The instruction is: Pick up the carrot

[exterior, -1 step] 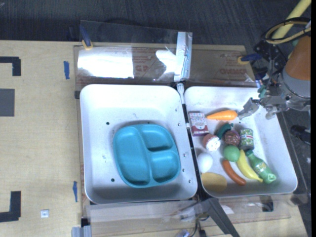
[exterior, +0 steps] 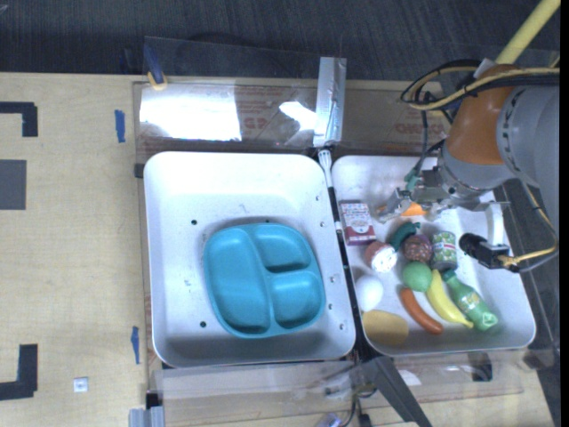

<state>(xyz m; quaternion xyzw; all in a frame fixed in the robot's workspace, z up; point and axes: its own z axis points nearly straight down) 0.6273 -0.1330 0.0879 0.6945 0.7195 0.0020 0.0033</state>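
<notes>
The grey arm with its orange band has its two-finger gripper (exterior: 418,198) down in the upper part of the right-hand shallow white bin (exterior: 516,332), over a small orange piece, but from here I cannot tell what state the claw is in. The slim orange-red toy carrot (exterior: 420,310) lies well apart from it, near the bin's front edge, slanting from upper left to lower right, just beside the yellow plastic banana (exterior: 444,299) and below a round green fruit (exterior: 415,277). A tan potato-shaped piece (exterior: 386,326) sits near its lower left. I judge this to be the approach stage, with nothing lifted yet; the next move would call for shifting toward the front of the bin and coming down across the carrot's narrow width without catching the banana. The left-hand white bin (exterior: 169,238) holds a blue divided plastic tray (exterior: 264,278).
</notes>
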